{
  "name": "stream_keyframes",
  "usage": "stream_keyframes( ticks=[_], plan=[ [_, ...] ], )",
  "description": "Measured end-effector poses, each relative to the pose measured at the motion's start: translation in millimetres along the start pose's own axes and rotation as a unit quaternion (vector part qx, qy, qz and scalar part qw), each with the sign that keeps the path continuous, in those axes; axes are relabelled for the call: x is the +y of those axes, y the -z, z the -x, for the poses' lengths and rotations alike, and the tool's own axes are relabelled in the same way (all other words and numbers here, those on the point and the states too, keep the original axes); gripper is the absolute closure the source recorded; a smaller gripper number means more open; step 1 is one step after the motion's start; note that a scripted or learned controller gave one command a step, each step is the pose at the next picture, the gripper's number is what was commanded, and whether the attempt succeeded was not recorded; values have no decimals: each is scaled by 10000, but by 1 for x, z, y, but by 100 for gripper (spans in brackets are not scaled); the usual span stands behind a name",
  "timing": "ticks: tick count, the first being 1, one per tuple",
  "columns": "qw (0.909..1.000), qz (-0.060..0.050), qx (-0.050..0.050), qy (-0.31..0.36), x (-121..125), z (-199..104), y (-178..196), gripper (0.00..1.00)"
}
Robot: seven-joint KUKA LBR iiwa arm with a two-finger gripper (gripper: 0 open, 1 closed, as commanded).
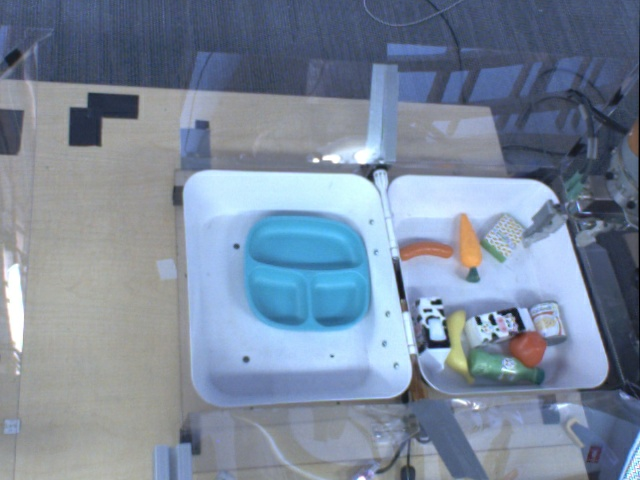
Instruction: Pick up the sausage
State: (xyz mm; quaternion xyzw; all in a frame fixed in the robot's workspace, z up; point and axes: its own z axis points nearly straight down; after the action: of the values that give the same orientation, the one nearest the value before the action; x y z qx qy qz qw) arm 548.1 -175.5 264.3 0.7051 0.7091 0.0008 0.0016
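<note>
Sausage (426, 250) lies in the right bin (590, 368), in the upper left part of that bin, close to the wall which separates the two bins. It is orange-red, a little curved, and it lies almost horizontal in the frame. Just to the right of it there is a toy carrot (468, 243), upright in the frame with the green end down; the two are very near, maybe touching (this is hard to judge). A small green-patterned packet (503, 236) lies to the right of the carrot.

The end effector (545, 223) is at the upper right of the same bin, near the packet and well apart from the sausage. Whether its tips are apart or together I cannot tell, because this part is small and blurred. Nothing is visible between them.

In the lower part of the right bin several things lie together: a black and white carton (430, 324), a yellow banana (457, 343), a second carton (498, 325), a green bottle (505, 368), a red tomato (528, 348) and a small can (547, 320).

The left bin (215, 368) carries a blue tray (305, 270) with three compartments, in the middle of it. Both bins stand on the pale wooden table (90, 298).
</note>
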Motion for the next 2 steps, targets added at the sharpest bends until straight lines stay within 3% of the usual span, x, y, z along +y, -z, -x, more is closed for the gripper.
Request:
stream_keyframes(
  ticks=[1, 2],
  plan=[
    [9847, 34, -11, 1743, -32, -62, 174, 0],
    [9659, 25, -8, 2590, -40, -92, 162, 0]
  ],
)
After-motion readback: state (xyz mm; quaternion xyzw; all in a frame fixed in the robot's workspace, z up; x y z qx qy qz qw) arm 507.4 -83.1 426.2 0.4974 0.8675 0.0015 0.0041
